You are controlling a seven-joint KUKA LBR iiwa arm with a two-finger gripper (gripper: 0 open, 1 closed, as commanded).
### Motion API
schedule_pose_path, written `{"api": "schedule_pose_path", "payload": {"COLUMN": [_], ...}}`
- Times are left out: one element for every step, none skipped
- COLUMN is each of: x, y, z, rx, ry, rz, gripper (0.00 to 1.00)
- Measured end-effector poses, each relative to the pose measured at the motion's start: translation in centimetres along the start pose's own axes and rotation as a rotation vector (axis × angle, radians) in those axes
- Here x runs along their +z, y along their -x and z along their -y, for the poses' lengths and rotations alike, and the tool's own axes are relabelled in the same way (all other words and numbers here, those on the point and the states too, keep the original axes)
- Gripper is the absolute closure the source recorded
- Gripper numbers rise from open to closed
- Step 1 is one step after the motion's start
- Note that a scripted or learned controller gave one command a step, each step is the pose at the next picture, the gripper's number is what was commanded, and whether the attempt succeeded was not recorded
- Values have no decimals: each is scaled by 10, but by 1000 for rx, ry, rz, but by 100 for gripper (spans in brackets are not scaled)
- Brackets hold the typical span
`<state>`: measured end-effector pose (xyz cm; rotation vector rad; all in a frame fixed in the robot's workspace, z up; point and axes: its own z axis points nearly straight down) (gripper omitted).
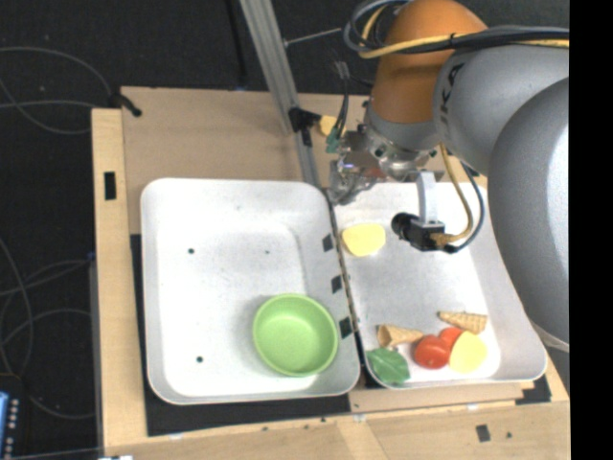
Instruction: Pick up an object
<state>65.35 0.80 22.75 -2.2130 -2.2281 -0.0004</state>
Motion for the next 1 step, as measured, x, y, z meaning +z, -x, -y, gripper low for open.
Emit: {"api": "schedule_pose_path", "payload": {"x": [-17], "y": [-54], "z": [2], "rx": [-2], "ry": [3], "rz": [-2], "gripper": [100]}}
